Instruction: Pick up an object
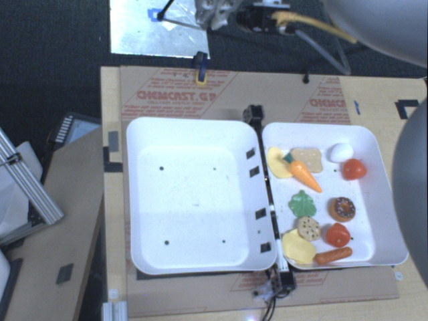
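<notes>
I look down on the desk (167,89) with its two white bins side by side. The left bin (190,196) has nothing for me to take, so the work is all in the right bin (371,146), where the toy food lies packed close together. At the back sit a white egg (341,152) and a red tomato (354,169); a carrot (305,175) lies slanted across a beige slice of bread (308,158). Further forward I see a green leafy piece (302,203), a chocolate doughnut (342,208), a cookie (308,228), a red pepper (338,234) and a sausage (332,255) along the front wall.

The arm (374,12) is a grey blur at the upper right and right edge, well above the bins. I cannot tell the state of the tool from here.

My pick would be the tomato or the egg: each stands a little apart from its neighbours, which leaves room on both sides. I would come straight down over the middle, close across the narrowest width, and lift slowly. The carrot and bread overlap, so I judge them a poor first choice.
</notes>
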